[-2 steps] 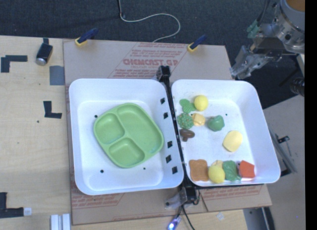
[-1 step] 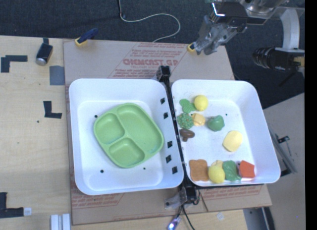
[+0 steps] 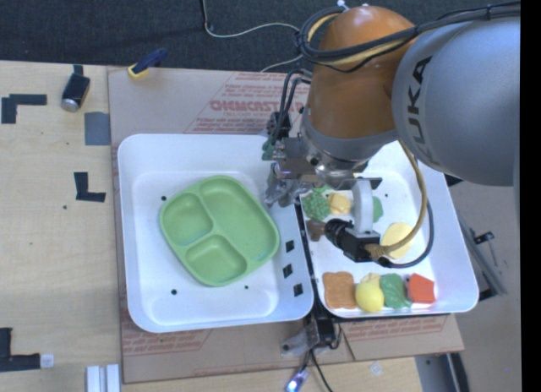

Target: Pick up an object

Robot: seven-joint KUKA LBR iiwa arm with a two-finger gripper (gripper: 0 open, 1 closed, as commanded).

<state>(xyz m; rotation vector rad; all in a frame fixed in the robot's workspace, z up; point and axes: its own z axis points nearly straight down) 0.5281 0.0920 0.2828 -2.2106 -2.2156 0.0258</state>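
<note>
My gripper (image 3: 314,204) hangs under the orange wrist, low over the left part of the right bin (image 3: 448,238). Directly beneath it lie a green leafy toy (image 3: 316,204) and a pale yellow piece (image 3: 340,204), with a dark brown item (image 3: 316,230) just in front. The wrist and its cables hide the fingers. Along the right bin's front edge sit a tan waffle-like piece (image 3: 338,289), a yellow lemon (image 3: 369,294), a green piece (image 3: 394,289) and a red-orange block (image 3: 422,289). A yellow rounded object (image 3: 397,236) lies near the bin's middle.
The left bin (image 3: 139,230) holds a green three-compartment tray (image 3: 218,230). The divider between the bins runs right beside the gripper. Cardboard lies under both bins; a black cylinder (image 3: 75,90) and a yellow-blue tool (image 3: 148,61) rest on the bench at the far left.
</note>
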